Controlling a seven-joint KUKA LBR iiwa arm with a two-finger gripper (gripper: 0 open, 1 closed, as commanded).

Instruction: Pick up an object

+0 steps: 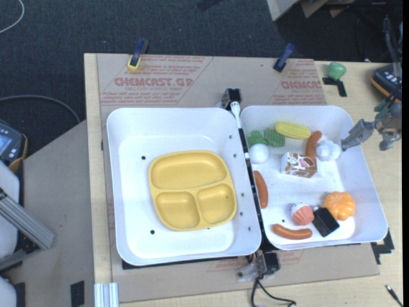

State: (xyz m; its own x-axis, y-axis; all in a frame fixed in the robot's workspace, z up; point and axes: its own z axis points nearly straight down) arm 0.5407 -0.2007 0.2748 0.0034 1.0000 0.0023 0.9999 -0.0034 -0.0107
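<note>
- Objects for picking are found in the right bin [358,171], scattered over its floor.
- At the far side, a green piece [263,137] and a yellow corn cob [292,130] are seen side by side, with a white ball [259,152] just near of them.
- A brown-and-white carton [299,165] is noted near the middle, a sausage [312,143] just to its far right, and a second white piece [328,150] beside that.
- A long orange sausage [261,188] lies along the left wall.
- At the near side are recorded an orange pumpkin [339,204], a black block [324,222], a pink-and-orange piece [301,213] and another sausage [292,232].
- The left bin [128,139] is occupied by a yellow divided plate [192,189].
- The hand [353,137] is seen over the right bin's far right rim, holding nothing; whether it is open or closed cannot be told.
- Both bins rest on a cardboard-covered tabletop [192,75].
</note>
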